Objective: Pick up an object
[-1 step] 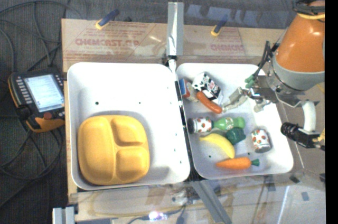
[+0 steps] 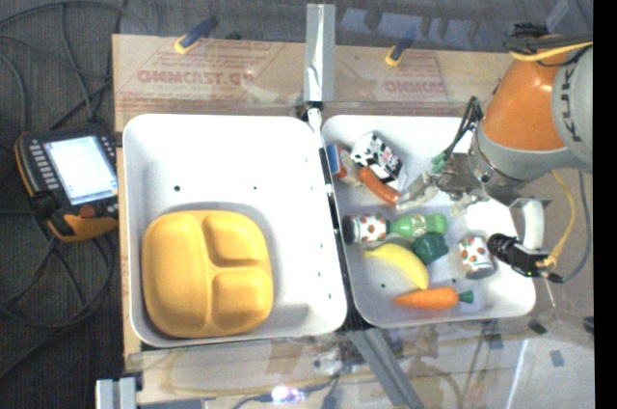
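Just left of the gripper (image 2: pixel 431 188), the smooth white plastic right bin (image 2: pixel 511 301) holds a glossy yellow plastic banana (image 2: pixel 403 264) and matt orange carrot (image 2: pixel 427 299).

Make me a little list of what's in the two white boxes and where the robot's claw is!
left bin: a yellow divided tray
right bin: banana, carrot, green bottle, black-and-white toy, orange tube, two small spotted cans
arm: reaches over the right bin from the right
claw: low over the right bin's upper part, near the orange tube
holding anything: cannot tell
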Robot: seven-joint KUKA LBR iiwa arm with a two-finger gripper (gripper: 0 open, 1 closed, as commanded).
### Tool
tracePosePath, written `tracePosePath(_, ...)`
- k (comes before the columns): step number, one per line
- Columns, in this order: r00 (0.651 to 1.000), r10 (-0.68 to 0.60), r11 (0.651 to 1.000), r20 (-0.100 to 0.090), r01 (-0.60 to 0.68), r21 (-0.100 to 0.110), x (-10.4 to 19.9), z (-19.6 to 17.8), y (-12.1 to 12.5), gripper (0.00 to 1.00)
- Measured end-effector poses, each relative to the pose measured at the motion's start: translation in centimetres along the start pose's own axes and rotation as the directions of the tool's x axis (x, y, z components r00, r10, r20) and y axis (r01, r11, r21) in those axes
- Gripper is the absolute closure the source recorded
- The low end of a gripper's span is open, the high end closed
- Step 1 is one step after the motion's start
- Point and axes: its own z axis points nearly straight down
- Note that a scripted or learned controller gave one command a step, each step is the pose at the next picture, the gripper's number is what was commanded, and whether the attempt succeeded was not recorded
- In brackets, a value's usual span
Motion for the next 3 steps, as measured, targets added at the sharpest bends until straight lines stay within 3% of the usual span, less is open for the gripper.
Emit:
tracePosePath(1,0.995,0.102,0.995,-0.002,-0.102,-0.001,-0.3,6.4,1.0,0.00)
tracePosePath(2,0.998,0.059,0.998,0.007,-0.059,0.007,3.0,8.3,10.4,0.00)
tracePosePath(3,0.998,0.059,0.998,0.011,-0.059,0.006,2.8,7.5,10.5,1.00)
